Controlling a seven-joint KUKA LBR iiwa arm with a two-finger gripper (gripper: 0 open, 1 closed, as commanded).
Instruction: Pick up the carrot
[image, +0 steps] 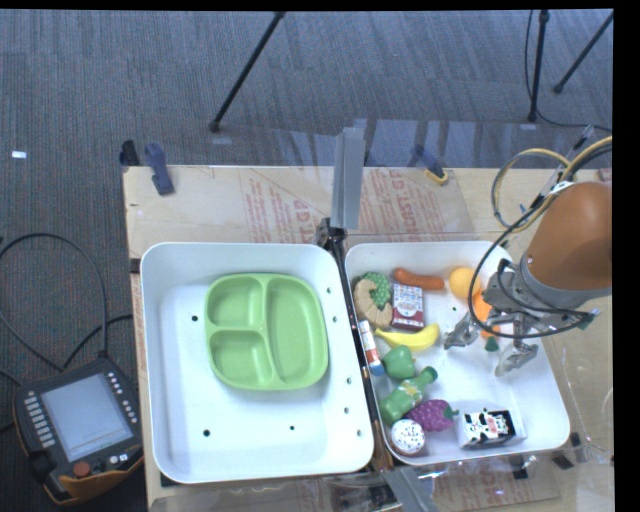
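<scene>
Milk carton (490, 427) at right bin (556, 400) front, carrot (419, 280) at back — fingers (461, 336) spread, holding nothing.

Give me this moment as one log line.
gripper: open, over right bin | carrot: lying at bin's back, not held | green tray: left bin
</scene>
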